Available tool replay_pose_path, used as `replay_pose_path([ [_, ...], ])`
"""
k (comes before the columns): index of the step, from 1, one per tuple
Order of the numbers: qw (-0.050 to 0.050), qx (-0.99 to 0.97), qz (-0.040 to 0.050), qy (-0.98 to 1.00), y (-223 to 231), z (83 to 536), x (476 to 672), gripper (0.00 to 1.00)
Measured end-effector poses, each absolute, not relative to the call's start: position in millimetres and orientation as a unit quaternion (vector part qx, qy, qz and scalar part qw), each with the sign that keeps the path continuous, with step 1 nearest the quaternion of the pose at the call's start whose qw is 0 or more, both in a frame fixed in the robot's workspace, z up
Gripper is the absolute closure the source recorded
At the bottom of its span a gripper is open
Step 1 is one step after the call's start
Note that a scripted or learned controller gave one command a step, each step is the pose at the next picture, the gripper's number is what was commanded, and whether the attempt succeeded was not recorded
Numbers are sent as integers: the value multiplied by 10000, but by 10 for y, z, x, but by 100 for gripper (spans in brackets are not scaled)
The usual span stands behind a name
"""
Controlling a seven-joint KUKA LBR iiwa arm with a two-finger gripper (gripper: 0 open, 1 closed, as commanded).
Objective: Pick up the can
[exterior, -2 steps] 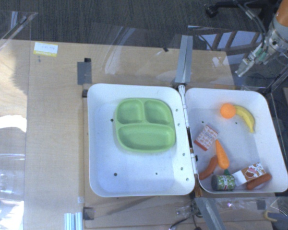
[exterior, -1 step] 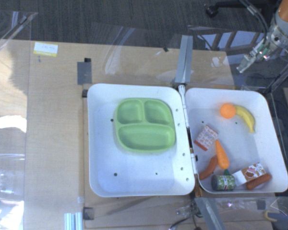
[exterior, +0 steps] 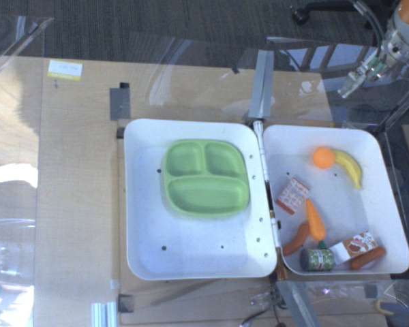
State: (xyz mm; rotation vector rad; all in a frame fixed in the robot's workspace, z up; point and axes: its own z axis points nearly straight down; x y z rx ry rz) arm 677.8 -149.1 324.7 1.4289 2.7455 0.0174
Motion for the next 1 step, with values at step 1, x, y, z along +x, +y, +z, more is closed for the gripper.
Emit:
replay_pose_path([
  [1,44,3531,3,9356,-2048,2737,6668,100],
])
